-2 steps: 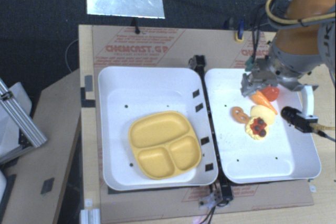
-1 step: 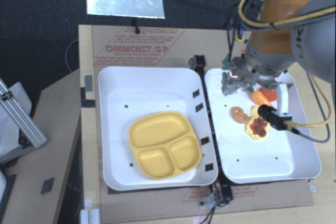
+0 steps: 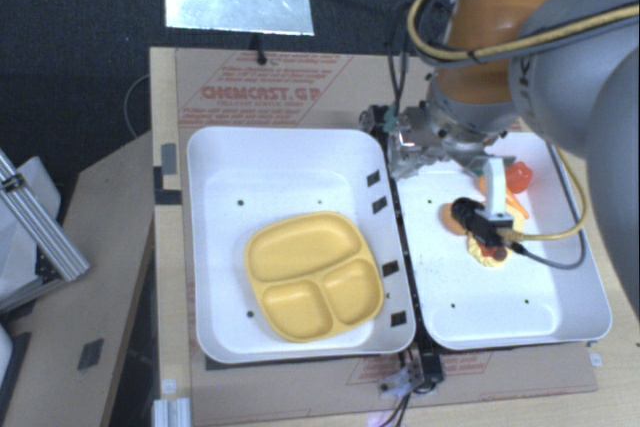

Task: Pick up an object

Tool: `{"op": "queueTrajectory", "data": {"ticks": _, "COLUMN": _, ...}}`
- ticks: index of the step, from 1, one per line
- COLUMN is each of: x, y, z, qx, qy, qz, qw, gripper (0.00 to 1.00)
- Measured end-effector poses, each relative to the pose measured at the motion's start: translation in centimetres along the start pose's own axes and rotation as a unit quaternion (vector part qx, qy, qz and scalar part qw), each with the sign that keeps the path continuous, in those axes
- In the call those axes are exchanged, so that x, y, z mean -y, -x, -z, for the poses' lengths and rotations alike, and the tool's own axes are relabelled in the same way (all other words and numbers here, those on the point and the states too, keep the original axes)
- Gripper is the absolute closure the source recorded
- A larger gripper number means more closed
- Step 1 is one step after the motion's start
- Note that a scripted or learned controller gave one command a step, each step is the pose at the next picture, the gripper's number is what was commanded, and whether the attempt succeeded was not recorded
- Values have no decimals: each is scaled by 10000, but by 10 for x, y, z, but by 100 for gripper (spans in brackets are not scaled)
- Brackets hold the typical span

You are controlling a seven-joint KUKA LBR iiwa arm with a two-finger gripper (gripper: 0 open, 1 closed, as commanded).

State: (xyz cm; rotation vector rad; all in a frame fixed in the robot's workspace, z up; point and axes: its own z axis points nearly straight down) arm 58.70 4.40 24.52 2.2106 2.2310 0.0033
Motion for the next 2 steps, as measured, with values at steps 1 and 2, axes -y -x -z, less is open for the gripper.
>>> {"op": "queueTrajectory", "data": {"ticks": 1, "x": -20, "y": -50, "z": -16, "qx": -1, "qy": 1, "qz": 1, "qw": 10000, "gripper": 100}}
{"op": "queueTrajectory", "data": {"ticks": 2, "x": -19, "y": -48, "z": -15, "qx": 3, "qy": -2, "qz": -19, "qw": 10000, "gripper": 0}}
